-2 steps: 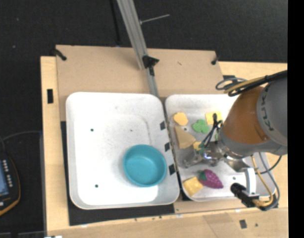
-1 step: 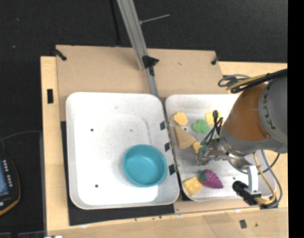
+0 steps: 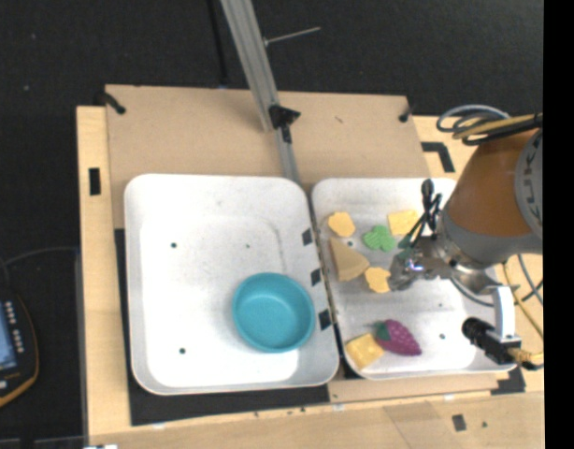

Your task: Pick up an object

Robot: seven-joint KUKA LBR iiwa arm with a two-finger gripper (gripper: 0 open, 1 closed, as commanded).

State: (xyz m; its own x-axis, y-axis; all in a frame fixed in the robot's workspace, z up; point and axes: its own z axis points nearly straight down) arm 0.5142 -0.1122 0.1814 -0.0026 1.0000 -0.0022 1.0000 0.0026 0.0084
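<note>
no text, label, brand, number or sign can be read anywhere.

bins: 2 [image 3: 137, 251] | blue bowl: 1 [image 3: 270, 311] | yellow pcs: 4 [image 3: 340, 224] | green: 1 [image 3: 380, 238] | purple: 1 [image 3: 397, 337] | tan wedge: 1 [image 3: 348, 262]

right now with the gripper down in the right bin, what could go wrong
The gripper sits low among crowded pieces: a yellow piece touches it, with a tan wedge and green piece close by. It may nudge neighbours or pinch two at once. The yellow piece is small and could slip out.
</note>
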